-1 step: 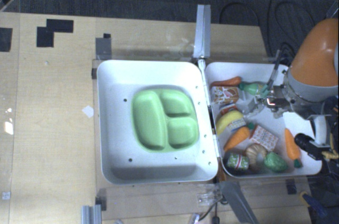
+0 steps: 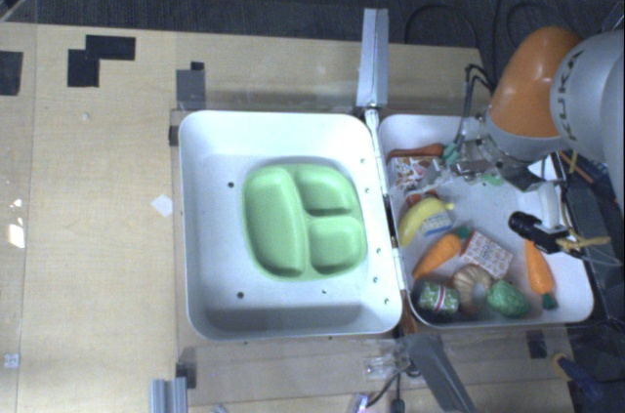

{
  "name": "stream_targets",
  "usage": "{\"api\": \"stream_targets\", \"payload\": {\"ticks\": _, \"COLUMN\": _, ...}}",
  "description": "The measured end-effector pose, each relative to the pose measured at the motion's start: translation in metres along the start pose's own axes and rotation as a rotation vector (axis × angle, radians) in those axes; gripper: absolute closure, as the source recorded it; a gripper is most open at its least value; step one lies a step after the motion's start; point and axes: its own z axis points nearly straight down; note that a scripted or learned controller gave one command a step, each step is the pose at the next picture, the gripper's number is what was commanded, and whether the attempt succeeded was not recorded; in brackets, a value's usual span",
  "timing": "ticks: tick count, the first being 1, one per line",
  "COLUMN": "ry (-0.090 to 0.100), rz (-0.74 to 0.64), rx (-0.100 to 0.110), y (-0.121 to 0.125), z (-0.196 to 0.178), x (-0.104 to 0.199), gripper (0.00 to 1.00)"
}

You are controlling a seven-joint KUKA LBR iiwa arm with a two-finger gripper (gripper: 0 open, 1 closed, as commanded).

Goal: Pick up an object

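White bins sit side by side on my surface (image 2: 98,235). I see a green divided tray (image 2: 303,218) in the left bin (image 2: 210,304). The right bin (image 2: 576,299) holds a banana (image 2: 422,218), two carrots (image 2: 437,253) (image 2: 538,271), a patterned box (image 2: 485,255) and green pieces along the near wall. My arm (image 2: 547,94) reaches over the far end, and the claw (image 2: 467,159) hangs there above the clutter; I cannot tell its state

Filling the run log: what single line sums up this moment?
grey arm: over right white bin | orange toy carrot: lying in bin | green divided plate: left bin
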Motion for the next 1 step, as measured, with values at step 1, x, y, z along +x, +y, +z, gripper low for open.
{"api": "stream_targets", "payload": {"ticks": 1, "ry": 0.003, "rz": -0.001, "rx": -0.006, "y": 0.0032, "z": -0.0126, "x": 0.002, "gripper": 1.0}}
